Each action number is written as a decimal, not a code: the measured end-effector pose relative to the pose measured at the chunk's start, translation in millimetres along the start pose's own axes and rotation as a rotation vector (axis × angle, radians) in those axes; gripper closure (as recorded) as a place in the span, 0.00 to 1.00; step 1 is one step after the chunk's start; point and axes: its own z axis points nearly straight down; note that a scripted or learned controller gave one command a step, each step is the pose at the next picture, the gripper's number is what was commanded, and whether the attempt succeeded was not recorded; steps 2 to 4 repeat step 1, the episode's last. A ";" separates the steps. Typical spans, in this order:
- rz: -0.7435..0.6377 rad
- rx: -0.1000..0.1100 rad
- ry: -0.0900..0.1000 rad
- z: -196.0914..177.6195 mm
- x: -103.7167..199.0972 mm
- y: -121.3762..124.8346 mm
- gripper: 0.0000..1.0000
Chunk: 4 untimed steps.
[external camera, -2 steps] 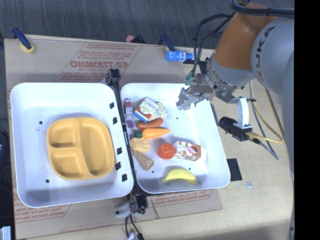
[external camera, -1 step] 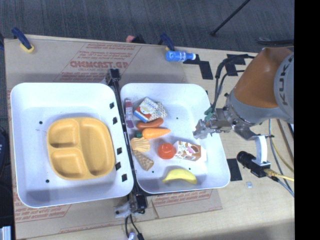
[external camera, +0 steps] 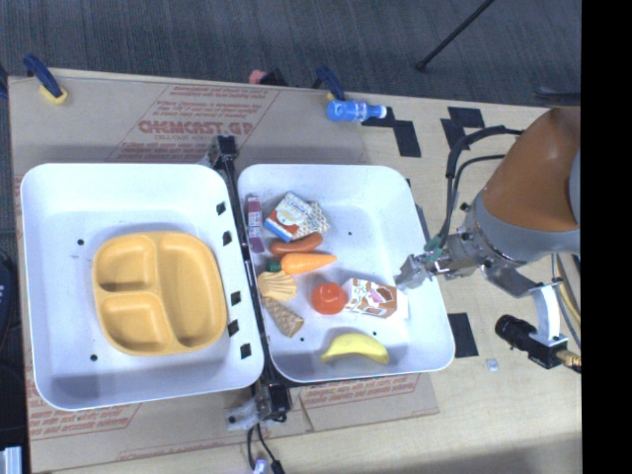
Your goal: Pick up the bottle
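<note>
A slim dark red bottle (external camera: 255, 223) lies along the left wall of the right bin (external camera: 420, 215), lengthwise and close to the divider between the bins. My gripper (external camera: 413, 272) hovers over the right bin's right rim, far to the right of the bottle and level with the carrot (external camera: 307, 262). Nothing is seen held in it. The toy packet (external camera: 373, 299) lies just below and left of it. The grey arm with its orange band (external camera: 538, 181) comes in from the right.
The right bin also holds a small carton (external camera: 297, 214), a sausage (external camera: 296, 244), fries (external camera: 277, 285), a cracker (external camera: 284, 317), a tomato (external camera: 329, 296) and a banana (external camera: 355, 349). A yellow divided plate (external camera: 158, 291) fills the left bin (external camera: 49, 205). A blue object (external camera: 352, 112) lies on the bench behind.
</note>
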 end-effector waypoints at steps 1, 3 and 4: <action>-0.257 0.000 -0.001 6.8 73.5 9.0 1.00; -0.257 0.000 -0.001 6.8 73.5 9.0 1.00; -0.257 0.000 -0.001 6.8 73.5 9.0 1.00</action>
